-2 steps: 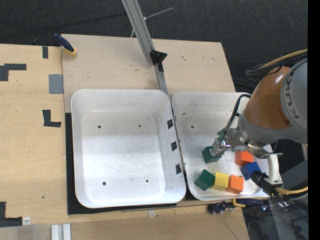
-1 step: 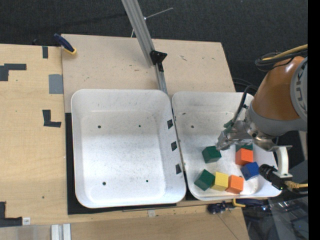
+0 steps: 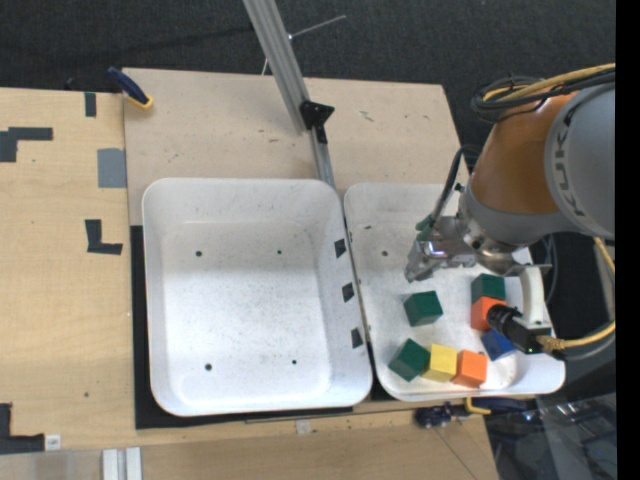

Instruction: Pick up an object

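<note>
Green and nearest, the cube (image 3: 423, 307) lies in the right bin (image 3: 380, 218) just below the gripper (image 3: 428, 253), whose fingers' state I cannot tell, so this looks like the approach, calling next for a centred descent.

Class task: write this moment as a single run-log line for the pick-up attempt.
phase: approach | gripper: over right bin, nothing seen held | nearest: green cube | left bin: no blocks
</note>
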